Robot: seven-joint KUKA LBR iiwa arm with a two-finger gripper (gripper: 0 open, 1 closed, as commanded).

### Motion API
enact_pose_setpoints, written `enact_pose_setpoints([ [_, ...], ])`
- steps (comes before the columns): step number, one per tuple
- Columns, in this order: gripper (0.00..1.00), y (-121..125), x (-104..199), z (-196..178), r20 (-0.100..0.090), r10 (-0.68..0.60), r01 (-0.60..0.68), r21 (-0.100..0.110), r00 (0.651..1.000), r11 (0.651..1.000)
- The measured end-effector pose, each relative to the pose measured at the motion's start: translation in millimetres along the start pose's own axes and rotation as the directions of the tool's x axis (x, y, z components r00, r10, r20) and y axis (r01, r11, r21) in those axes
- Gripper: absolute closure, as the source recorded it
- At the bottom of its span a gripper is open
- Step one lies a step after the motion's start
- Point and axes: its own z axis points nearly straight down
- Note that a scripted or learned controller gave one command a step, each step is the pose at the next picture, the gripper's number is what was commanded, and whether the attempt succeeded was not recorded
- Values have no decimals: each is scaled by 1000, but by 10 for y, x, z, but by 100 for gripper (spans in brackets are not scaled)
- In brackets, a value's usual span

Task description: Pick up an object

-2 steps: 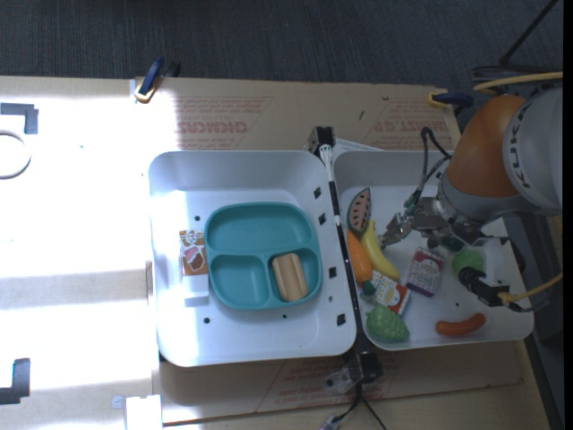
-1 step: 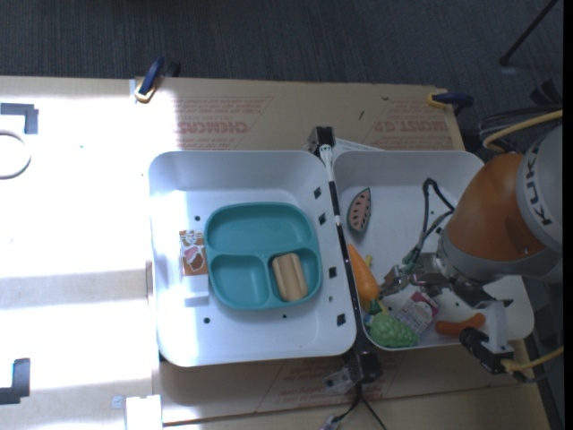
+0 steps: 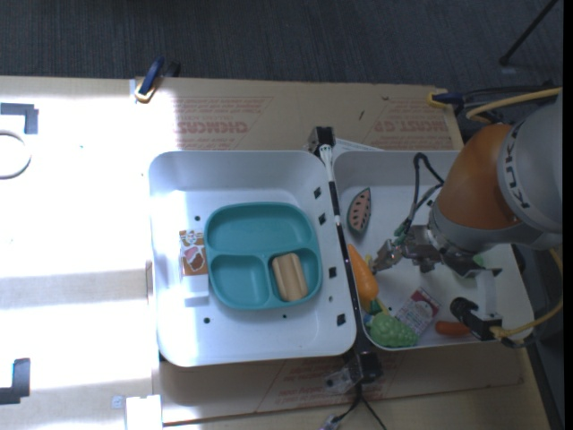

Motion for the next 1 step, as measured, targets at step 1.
enact_pose_setpoints([
  [1,100,4,-5,-96,0,2,-2,0,1000,1000],
])
